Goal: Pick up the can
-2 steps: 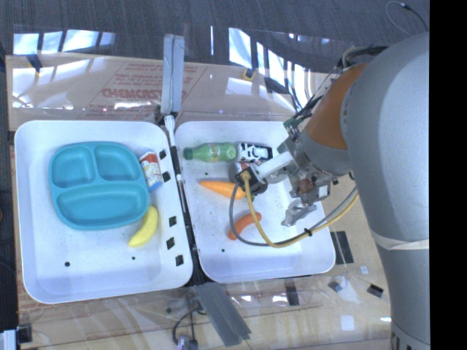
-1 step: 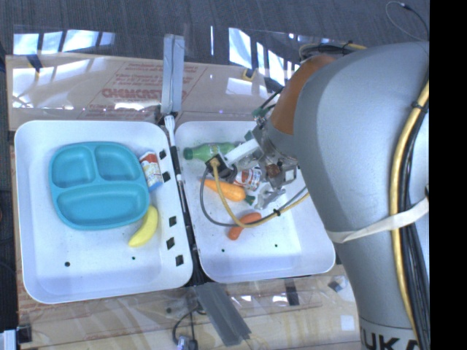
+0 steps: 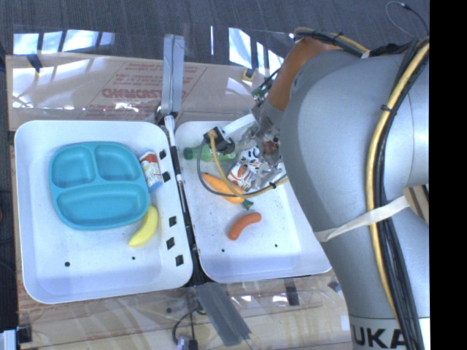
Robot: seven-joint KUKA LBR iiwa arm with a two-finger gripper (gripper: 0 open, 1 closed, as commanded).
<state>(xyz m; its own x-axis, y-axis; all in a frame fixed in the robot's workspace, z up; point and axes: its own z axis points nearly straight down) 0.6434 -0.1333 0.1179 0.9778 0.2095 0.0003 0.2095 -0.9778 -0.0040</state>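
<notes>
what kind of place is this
Likely a robot lab's pick-and-place bench: a grey arm reaches over two white bins holding toy food, such as a banana, and a can.

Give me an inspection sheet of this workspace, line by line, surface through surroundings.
Surface: two white bins, left bin and right bin, side by side on the bench.
Job's things: can in the left bin, lying beside the blue plate.
Clutter: banana by the plate; sausage, carrot and a patterned item in the right bin.
Grippers: gripper low over the right bin, away from the can.
Cables: yellow cable looping in the right bin.
Surroundings: cardboard behind the bins.
</notes>
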